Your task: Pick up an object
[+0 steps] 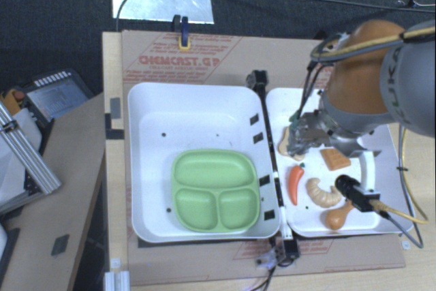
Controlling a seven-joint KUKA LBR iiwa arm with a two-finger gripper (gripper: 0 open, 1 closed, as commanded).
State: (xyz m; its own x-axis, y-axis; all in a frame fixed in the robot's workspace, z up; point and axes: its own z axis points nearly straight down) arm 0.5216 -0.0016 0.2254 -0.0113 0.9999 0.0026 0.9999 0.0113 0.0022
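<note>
My gripper [298, 145] hangs low over the upper left part of the right bin [388, 146], with the grey arm reaching in from the right. A pale tan piece [284, 141] lies right beside it on the left, partly hidden by it. Just below lies a red-orange pepper [294, 185]. To the right of the pepper a pale curled shrimp-like piece [323, 193] rests on the floor. An orange wedge [335, 159] sits close to the gripper's right. A brown gourd-shaped piece [338, 216] lies near the front wall.
The left bin [157, 112] holds a green divided plate [214, 189] in its front half. A black divider strip [267, 140] runs between the two bins. Cardboard lies under both bins, and a yellow clamp [183, 37] sits at its back edge.
</note>
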